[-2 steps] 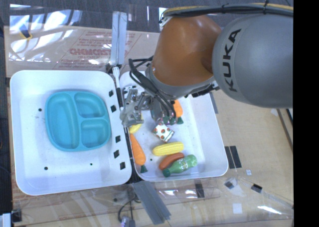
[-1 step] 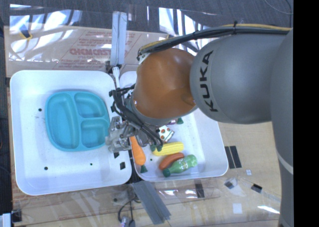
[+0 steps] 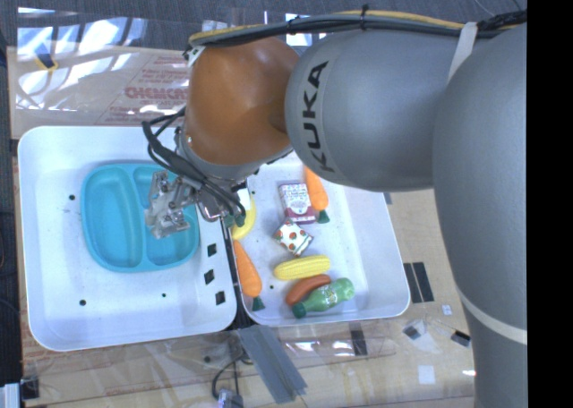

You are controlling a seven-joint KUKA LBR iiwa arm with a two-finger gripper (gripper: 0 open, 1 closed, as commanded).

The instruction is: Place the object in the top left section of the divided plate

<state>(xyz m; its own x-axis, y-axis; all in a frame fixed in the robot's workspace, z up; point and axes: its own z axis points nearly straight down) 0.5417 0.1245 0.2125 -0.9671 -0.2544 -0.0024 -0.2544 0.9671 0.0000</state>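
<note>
Camera view: blue divided plate (image 3: 112, 218) in the left white bin (image 3: 45, 245), pincer (image 3: 166, 211) poised over its right-hand compartments. Possibly some small thing between the metal fingers; too cluttered to tell, and cannot tell whether clenched or released. In the right white bin (image 3: 380, 245): banana (image 3: 243, 221) at the dividing edge, carrot (image 3: 248, 270) below it, brown packet (image 3: 295, 201), spotted cube (image 3: 293, 238), corn cob (image 3: 302, 267), red sausage (image 3: 306, 287), green bottle (image 3: 324, 298). Grey arm (image 3: 394, 93) overhead.
</note>
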